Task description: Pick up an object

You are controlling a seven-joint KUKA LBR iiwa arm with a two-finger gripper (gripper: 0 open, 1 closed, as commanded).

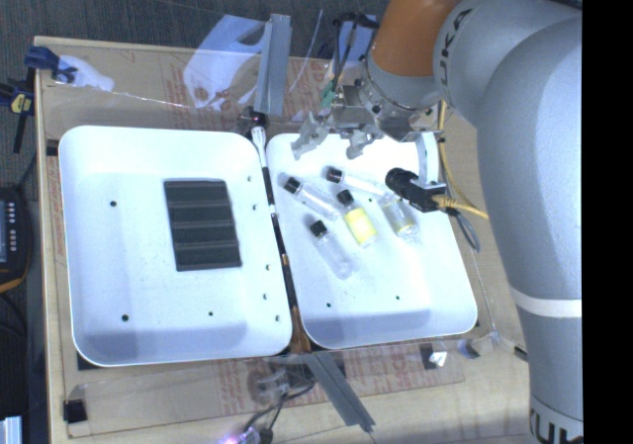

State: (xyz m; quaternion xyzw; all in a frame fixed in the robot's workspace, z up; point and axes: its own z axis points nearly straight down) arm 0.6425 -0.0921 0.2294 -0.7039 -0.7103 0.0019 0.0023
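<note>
Seeing claw spread wide, nothing between fingers; I note yellow vial with black cap just below it; "KUKA" partly legible on arm.

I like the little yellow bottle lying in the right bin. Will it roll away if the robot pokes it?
Probably. The yellow bottle lies on its side and looks round, so a nudge across its length could roll it on the smooth right bin. It looks small, likely light, and its smooth surface may slip. Nearby clear vials could get bumped.
</note>
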